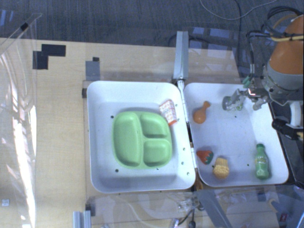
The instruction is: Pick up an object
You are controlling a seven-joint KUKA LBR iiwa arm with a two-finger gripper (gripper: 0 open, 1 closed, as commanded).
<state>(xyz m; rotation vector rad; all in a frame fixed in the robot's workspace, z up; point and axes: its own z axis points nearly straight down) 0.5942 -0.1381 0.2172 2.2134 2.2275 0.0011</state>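
Observation:
My gripper (243, 102) hangs over the upper part of the right bin (237, 144), its two grey fingers spread apart with nothing between them. An orange drumstick-shaped toy (201, 113) lies to its left in that bin. Near the bin's front lie a red strawberry toy (205, 156) and a yellow corn toy (221, 167). A green bottle (261, 161) stands at the bin's right front. In the left bin (99, 141) rests a green divided plate (141, 138), with a small red-and-white packet (168, 112) by its upper right corner.
A metal divider post (180, 56) rises behind the seam between the two bins. Black cables (228, 6) loop across the floor behind the bench. Clear plastic sheeting (16, 127) covers the bench's left side.

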